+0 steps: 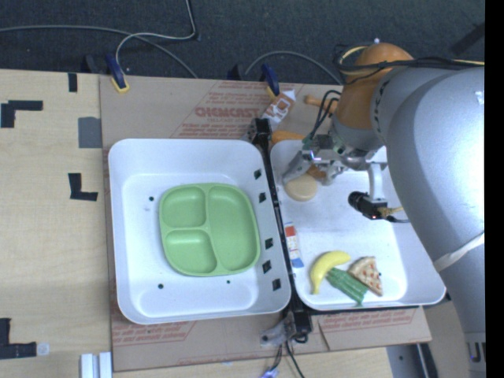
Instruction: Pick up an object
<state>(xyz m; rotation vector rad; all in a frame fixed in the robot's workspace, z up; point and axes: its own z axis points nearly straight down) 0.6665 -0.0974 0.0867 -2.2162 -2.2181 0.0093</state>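
Looking down on the worktop [47, 235], I see the grey arm [441, 156] reaching in over the right bin [346, 219]. The left bin [134, 235] holds a green divided plate [209, 228]. My pincer [313, 164] sits low at the right bin's far left corner, just above a tan round object [300, 188]; whether it is open or closed I cannot tell. Near the front lie a banana [325, 268], a green vegetable [346, 284] and a pizza slice [367, 275].
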